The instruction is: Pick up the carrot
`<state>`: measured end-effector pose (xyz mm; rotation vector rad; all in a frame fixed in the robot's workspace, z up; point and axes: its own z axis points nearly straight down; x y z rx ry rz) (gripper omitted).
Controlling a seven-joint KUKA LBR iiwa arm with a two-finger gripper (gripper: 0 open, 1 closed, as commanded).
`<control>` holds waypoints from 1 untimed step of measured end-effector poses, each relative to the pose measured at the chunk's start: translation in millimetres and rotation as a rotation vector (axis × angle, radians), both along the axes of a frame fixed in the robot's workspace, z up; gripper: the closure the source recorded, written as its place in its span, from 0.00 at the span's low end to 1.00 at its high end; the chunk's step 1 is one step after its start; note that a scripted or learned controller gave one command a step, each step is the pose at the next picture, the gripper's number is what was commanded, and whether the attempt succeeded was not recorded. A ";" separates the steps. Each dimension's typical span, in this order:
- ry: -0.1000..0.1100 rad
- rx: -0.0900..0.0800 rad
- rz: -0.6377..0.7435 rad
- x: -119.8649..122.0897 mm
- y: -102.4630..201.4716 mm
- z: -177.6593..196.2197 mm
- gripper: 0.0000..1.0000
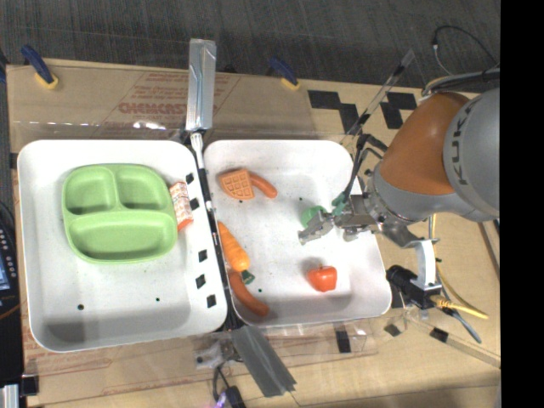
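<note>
tapered orange carrot (pixel 233 246) against smooth white bin (pixel 289 155) wall

We see the divided plate (pixel 119 213) in the left bin (pixel 51 313). In the right bin (pixel 365 300), the carrot (pixel 231 246) lies along the left wall, the waffle (pixel 237 184) behind it and the tomato (pixel 322 278) to its right.

carrot (pixel 232 246) lies tight along right bin's left wall (pixel 212 236); sausage (pixel 247 297) just below it; waffle (pixel 237 184) above; bare bin floor (pixel 280 245) open on its right
</note>
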<state>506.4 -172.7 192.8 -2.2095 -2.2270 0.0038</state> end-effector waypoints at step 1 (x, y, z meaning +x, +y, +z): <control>0.001 0.000 -0.028 -30.9 53.7 -66.9 0.00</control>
